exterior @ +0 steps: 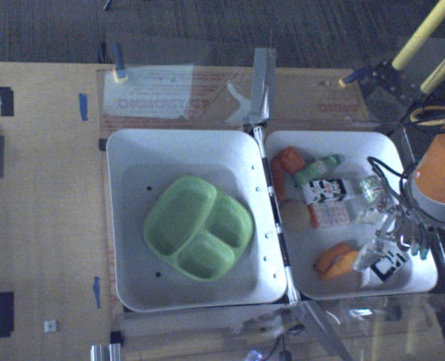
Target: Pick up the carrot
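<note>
Orange carrot (pixel 337 261) lies in right bin (pixel 422 280), at 5 o'clock of bin. Gripper (pixel 380 253) hovers at carrot's 3 o'clock, just beside; its opening impossible to tell. Pick not yet done; grasp and lift remain.

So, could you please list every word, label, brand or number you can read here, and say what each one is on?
No text here is sharp enough to quote.
Clear sheet behind the left bin: reddish lettering, blurred and seemingly reversed, unreadable.
Clear sheet behind the right bin: similar reddish lettering, unreadable.
Small white carton in the right bin: dark markings, too blurred to read.
White card beside it: reddish print, too small.
Black-and-white tag by the tool: a pattern, not legible.
</note>
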Controlling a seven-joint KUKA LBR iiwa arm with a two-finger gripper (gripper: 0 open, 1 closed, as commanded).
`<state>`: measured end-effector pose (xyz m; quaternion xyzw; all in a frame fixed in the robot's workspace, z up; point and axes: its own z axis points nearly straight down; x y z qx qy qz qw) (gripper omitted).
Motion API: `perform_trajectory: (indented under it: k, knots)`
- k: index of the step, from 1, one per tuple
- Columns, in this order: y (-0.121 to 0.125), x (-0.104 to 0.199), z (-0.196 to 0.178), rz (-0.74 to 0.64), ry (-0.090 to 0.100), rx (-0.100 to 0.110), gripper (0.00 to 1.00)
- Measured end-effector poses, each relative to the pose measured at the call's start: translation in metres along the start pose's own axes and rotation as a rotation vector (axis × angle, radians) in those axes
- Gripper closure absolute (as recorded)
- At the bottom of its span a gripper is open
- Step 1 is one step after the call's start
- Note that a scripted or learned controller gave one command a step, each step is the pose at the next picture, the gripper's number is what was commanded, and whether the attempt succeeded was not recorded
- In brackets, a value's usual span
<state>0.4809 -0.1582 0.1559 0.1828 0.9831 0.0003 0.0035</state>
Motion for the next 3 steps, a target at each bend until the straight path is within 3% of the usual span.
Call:
perform_trajectory:
  k: [1,2,3]
  knots:
    - [0.031,0.012,0.069,-0.107,0.0,0.0,0.0]
    - [0.033,0.009,0.057,-0.105,-0.01,-0.003,1.0]
    - [0.084,0.032,-0.052,0.08,0.003,0.0,1.0]
